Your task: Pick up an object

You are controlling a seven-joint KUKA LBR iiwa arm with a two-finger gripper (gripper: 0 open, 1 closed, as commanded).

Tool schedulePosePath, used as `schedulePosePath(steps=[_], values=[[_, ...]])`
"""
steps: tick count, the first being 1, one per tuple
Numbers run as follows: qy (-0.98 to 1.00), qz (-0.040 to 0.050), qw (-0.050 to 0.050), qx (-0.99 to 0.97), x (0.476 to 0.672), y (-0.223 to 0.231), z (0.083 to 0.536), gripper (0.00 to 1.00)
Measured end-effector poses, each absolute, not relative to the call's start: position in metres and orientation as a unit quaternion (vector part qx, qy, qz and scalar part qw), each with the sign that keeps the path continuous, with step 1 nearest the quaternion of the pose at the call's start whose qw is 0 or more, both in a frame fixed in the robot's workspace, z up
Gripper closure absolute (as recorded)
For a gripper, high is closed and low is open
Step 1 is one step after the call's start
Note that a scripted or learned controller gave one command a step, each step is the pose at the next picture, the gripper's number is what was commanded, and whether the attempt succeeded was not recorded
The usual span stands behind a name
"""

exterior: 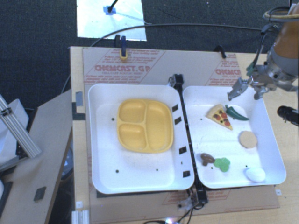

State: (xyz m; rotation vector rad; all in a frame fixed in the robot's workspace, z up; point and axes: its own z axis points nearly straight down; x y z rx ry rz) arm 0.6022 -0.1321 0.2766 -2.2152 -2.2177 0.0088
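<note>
Even bright overhead light, soft faint shadows, mildly grainy, slightly soft

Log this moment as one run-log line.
gripper: open, nothing held | above right bin far edge | nearest: pizza slice, green pepper

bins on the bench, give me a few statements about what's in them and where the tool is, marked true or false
1. The yellow plate lies in the left bin. True.
2. The pizza slice sits on the yellow plate. False: it lies in the right bin, next to the green pepper.
3. The tool has the white egg between its fingers. False: the white egg lies at the right bin's near corner, and the tool is open with nothing in it.
4. The tool hangs over the far edge of the right bin. True.
5. The yellow plate has three compartments. True.
6. The round cookie is in the left bin. False: it is in the right bin.
</note>
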Motion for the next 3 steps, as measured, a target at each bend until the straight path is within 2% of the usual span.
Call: schedulePosePath(steps=[1,3], values=[[-0.708,-0.0004,-0.001,-0.706,0.604,-0.132,0.283,0.00],[-0.708,0.0008,0.001,-0.707,0.610,-0.137,0.163,0.00]])
